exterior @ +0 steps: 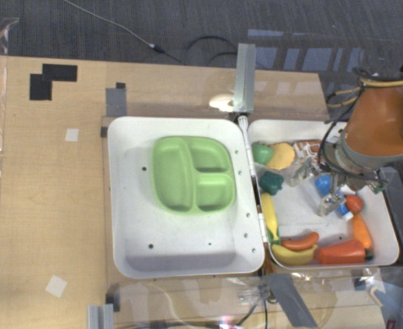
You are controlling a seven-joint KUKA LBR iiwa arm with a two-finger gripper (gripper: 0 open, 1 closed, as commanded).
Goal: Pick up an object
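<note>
My gripper (321,193) hangs low in the right bin (391,251), under the orange wrist band (383,120). A small blue object (323,183) lies right at the gripper's metal parts; I cannot tell whether it is gripped. Around it lie a green round toy (261,153), a yellow piece (282,157), a dark green pepper (271,181), a banana (271,214), a red chili (301,240), a yellow crescent (292,254), a red-orange pepper (340,252) and an orange carrot (361,230). The arm hides part of the bin's right side.
The left bin (140,252) holds a light green divided plate (192,173). A metal post (243,77) stands behind the seam between the bins. Cables run along the right bin's far rim. Wooden bench surface (44,204) stretches to the left.
</note>
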